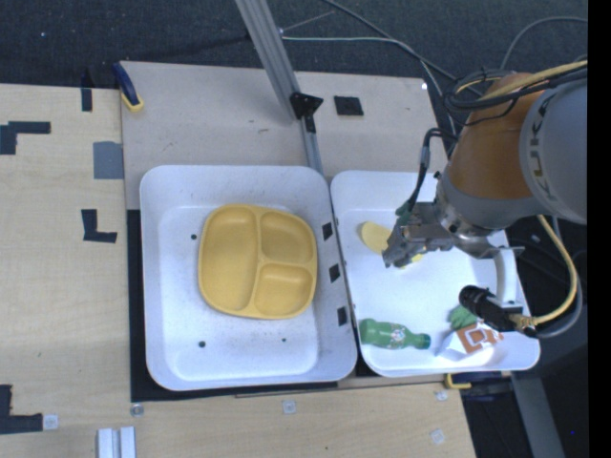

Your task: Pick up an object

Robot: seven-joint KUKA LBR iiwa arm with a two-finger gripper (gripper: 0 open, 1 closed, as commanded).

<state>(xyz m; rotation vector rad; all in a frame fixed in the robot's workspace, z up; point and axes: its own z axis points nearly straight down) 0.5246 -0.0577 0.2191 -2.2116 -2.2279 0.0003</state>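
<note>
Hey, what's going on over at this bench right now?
A grey and orange robot arm reaches into the right bin, its gripper low beside a small yellow object. A green bottle lies near that bin's front edge. The left bin holds a yellow divided tray.

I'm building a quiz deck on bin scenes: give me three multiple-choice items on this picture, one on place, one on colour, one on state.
1. Where is the yellow divided tray?
A. left bin
B. right bin
C. bench

2. What colour is the bottle?
A. red
B. green
C. blue

3. How does the bottle rest?
A. upright
B. on its side
C. in the hand

Key:
1 A, the tray sits in the left bin.
2 B, its body is green.
3 B, it lies flat near the right bin's front wall, apart from the hand.
</note>
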